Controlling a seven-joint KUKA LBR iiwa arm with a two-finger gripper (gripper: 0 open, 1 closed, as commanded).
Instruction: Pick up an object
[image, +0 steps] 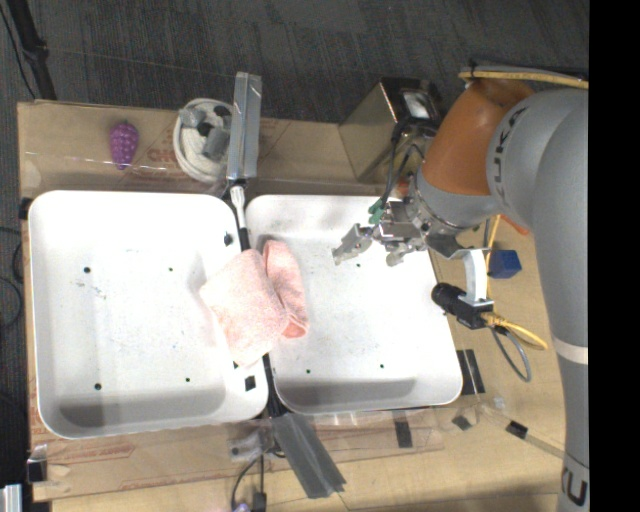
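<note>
A pink cloth (258, 299) lies crumpled over the divider between the two bins, part in the left bin (110, 310) and part in the right bin (360, 340). My gripper (372, 247) hangs over the upper middle of the right bin, to the right of the cloth and apart from it. Its two metal fingers are spread, one pointing left and the other toward the right. Nothing is between them.
On the bench behind the left bin lie a purple grape-like toy (123, 143) and a white coil (203, 137). A cardboard box (385, 120) stands behind the right bin. A blue block (505, 264) sits right of the right bin.
</note>
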